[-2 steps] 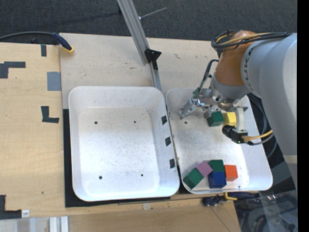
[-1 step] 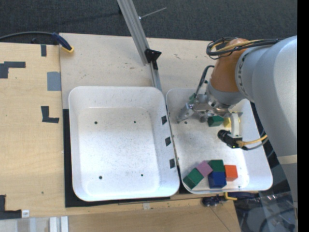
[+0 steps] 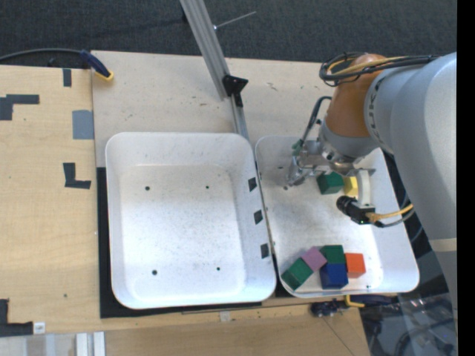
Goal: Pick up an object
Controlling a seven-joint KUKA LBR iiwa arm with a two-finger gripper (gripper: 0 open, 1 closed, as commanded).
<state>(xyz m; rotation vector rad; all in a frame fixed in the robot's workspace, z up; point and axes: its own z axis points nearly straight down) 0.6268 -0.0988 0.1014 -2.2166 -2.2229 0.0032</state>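
Note:
My gripper (image 3: 298, 170) hangs over the far left part of the right bin (image 3: 286, 221), its fingers pointing down toward the bin floor. A green block (image 3: 330, 182) lies just to its right, partly under the wrist, with a yellow piece (image 3: 350, 185) beside it. At the bin's near edge sits a cluster of blocks: a dark green one (image 3: 297, 272), a pink one (image 3: 314, 258), a green one (image 3: 333, 254), a blue one (image 3: 334, 274) and an orange one (image 3: 355, 264). I see nothing between the fingers.
The left bin (image 3: 119, 162) stands beside the right one, sharing a rim. A slanted metal pole (image 3: 204, 35) crosses the bench behind the bins. The grey arm (image 3: 415, 124) with its cables covers the right bin's far right side.

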